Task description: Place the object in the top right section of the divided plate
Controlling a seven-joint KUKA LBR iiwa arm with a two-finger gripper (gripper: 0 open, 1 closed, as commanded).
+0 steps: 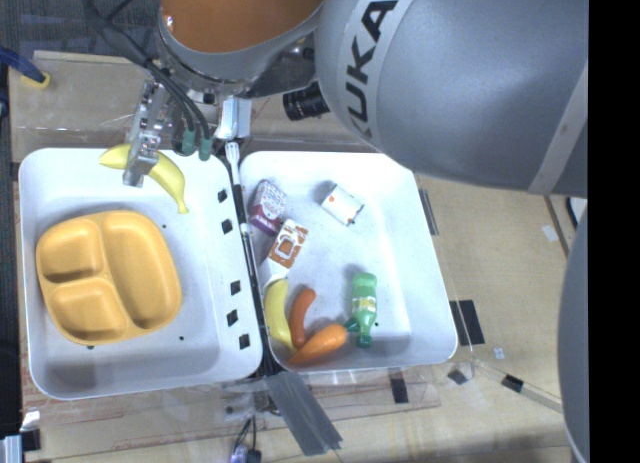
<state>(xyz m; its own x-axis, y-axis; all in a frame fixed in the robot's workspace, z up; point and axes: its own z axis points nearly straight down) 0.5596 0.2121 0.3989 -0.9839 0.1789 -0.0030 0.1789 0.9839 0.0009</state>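
A yellow banana (168, 179) hangs at the back of the left bin, just beyond the plate's far edge. My gripper (141, 159) reaches down from the orange-banded wrist and is shut on the banana's thick end, with a metal finger (136, 169) crossing the fruit. The yellow divided plate (105, 276) lies in the left bin's left half, with one large section and two smaller ones. The banana's free tip points towards the plate's upper right section (135, 241).
The left bin (200, 341) holds the plate. The right bin (420, 281) holds a purple packet (265, 206), an orange-and-white box (288, 246), a small white box (342, 204), a second banana (277, 313), a red sausage (301, 309), a carrot (320, 343) and a green bottle (362, 309). The arm's bulk covers the top right.
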